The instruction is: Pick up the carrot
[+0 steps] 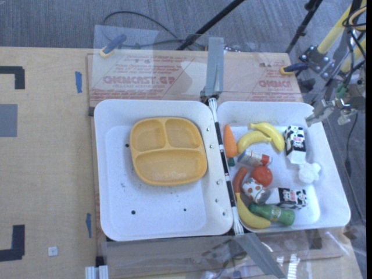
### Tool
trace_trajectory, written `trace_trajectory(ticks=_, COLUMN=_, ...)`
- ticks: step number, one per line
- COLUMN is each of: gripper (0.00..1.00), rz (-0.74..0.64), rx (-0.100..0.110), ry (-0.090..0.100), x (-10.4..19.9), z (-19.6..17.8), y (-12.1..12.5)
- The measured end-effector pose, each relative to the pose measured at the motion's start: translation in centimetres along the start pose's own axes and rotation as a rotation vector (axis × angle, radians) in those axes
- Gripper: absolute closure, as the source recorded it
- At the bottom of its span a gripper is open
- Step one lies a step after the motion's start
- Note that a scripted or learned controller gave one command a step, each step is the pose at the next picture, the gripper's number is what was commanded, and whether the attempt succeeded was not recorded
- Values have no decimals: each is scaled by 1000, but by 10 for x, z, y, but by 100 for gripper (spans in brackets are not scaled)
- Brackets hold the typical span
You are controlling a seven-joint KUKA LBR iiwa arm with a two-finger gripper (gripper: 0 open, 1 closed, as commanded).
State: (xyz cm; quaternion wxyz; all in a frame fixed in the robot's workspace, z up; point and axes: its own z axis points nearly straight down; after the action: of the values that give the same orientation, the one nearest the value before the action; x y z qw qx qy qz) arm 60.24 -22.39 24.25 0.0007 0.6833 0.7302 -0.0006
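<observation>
Surface: wooden bench [40, 173] bearing two white bins side by side, a clear sheet behind them printed "CHEMCAST GP", seen mirrored.
Carrot [230, 141]: orange, lying at the left wall of the right bin [334, 179], just beside the divider between bins.
Neighbours: two bananas [261, 135] right of the carrot; a cow-print carton [295, 139] beyond them.
Left bin [110, 156]: holds a yellow divided plate [168, 151], left of the carrot.
Pincer [331, 106]: at the right bin's far right corner, well apart from the carrot; whether released or clenched, cannot tell.

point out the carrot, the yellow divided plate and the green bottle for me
carrot [230, 141], camera view, middle of its orange body
yellow divided plate [168, 168], camera view, floor of its large front compartment
green bottle [273, 214], camera view, middle of its body
</observation>
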Motion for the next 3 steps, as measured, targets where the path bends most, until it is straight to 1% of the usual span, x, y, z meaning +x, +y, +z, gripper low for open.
trace_trajectory(ticks=1, gripper=0, rz=-100, rx=-23, ry=-8, x=47, z=124, y=-3)
trace_trajectory(ticks=2, gripper=0, rz=297, rx=-53, ry=-18, x=74, z=135, y=1)
trace_trajectory(ticks=3, gripper=100, rz=295, rx=-62, ry=-25, x=71, z=121, y=5)
